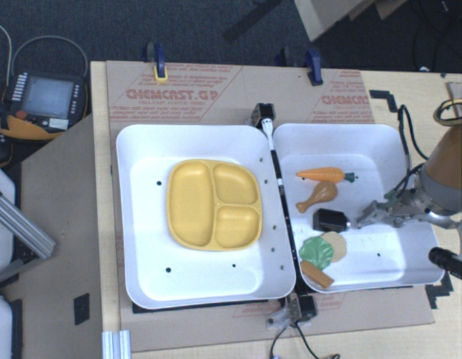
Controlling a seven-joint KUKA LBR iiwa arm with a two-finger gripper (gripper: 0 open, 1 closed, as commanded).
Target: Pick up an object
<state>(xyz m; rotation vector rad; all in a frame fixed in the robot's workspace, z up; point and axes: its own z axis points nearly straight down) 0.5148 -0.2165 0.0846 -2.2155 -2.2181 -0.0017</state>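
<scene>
The end effector reached in low over the right bin, its tip pointing left toward a small black block that lay just beside it. From where I stood I could not tell how its grasping parts were set, and nothing was visibly caught in it. The grey arm came in from the right edge, cables looping above it.

Around the block the other pieces lay scattered in the same bin: a toy drumstick just above it, an orange carrot further up, and below it a green leafy piece resting against a pale round slice, with a brown sausage-like piece near the bin's lower rim.

The left bin held a yellow divided plate near its middle. Both bins sat on the desk, on a cardboard sheet clipped at the far edge. A handheld control pendant lay off to the left.
</scene>
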